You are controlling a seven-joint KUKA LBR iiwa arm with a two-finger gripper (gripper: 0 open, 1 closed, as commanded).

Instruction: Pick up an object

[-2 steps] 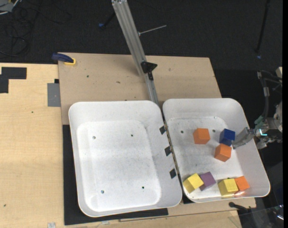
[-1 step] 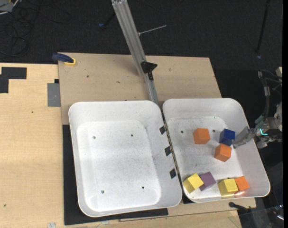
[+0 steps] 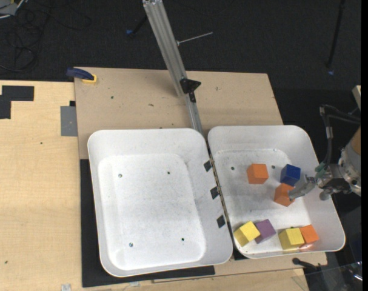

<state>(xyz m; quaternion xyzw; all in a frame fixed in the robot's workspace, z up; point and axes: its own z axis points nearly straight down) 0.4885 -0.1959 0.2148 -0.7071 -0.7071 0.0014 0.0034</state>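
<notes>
Reaching in low from the right, the tool (image 3: 300,188) sits right against an orange cube (image 3: 283,195) near the blue cube (image 3: 290,174); can't tell whether it's gripping, probably lining up a grab.

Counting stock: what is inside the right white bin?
Right white bin: seven cubes, namely two yellow, three orange, one blue and one purple. The gripper covers part of one orange cube.

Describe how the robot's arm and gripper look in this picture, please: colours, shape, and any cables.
Little of the arm shows at the right edge, above the right bin. The gripper is a small grey metal assembly with slim, light grey fingers. Behind it sits a blocky grey and black wrist part. A thin dark cable loops upward from it. A patch of orange-brown shows at the very edge.
</notes>
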